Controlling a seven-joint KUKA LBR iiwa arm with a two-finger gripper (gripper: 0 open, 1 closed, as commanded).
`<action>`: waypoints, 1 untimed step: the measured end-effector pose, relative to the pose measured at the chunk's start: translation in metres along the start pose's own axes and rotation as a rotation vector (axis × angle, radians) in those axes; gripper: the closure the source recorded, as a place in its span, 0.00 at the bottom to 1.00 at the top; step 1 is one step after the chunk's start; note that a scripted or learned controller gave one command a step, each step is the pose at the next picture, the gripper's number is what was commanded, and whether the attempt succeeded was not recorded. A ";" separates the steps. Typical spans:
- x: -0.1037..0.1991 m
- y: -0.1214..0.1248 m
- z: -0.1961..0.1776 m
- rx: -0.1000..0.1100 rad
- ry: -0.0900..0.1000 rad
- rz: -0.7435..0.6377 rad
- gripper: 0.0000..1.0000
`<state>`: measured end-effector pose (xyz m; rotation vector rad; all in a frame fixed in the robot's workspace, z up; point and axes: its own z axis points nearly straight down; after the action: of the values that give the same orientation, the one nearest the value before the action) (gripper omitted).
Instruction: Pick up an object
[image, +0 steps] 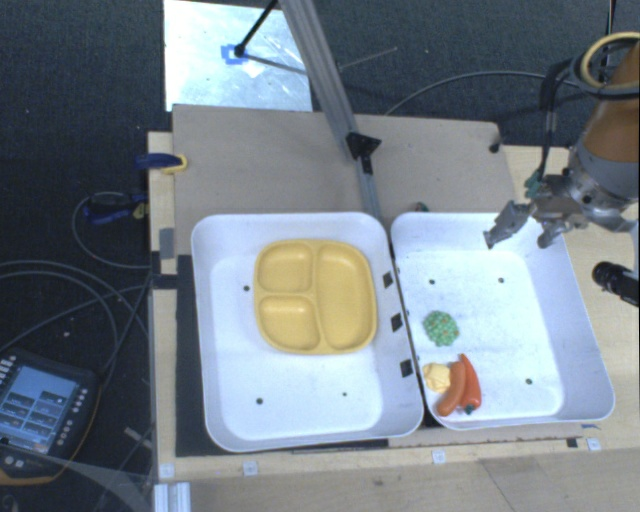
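Jaws spread open with nothing between them, the grey two-finger gripper (528, 224) hangs over the right white bin's (560, 300) far edge, well apart from the green, yellow and orange toys huddled touching (452, 375), so a grab may snag two.

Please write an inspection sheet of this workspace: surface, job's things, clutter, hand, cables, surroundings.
Surface: bench bearing left bin and right bin, side by side.
Job's things: green piece, yellow piece and orange carrot, near the right bin's front left corner.
Clutter: yellow divided plate in the left bin.
Hand: hand open, holding nothing, over the right bin's back edge.
Cables: black cables on the floor, left.
Surroundings: control tablet at lower left; dark floor.
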<state>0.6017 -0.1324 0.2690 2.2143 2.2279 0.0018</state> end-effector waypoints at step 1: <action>0.000 0.000 0.000 0.000 0.000 0.001 0.00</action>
<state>0.6017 -0.1324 0.2691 2.2151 2.2269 0.0023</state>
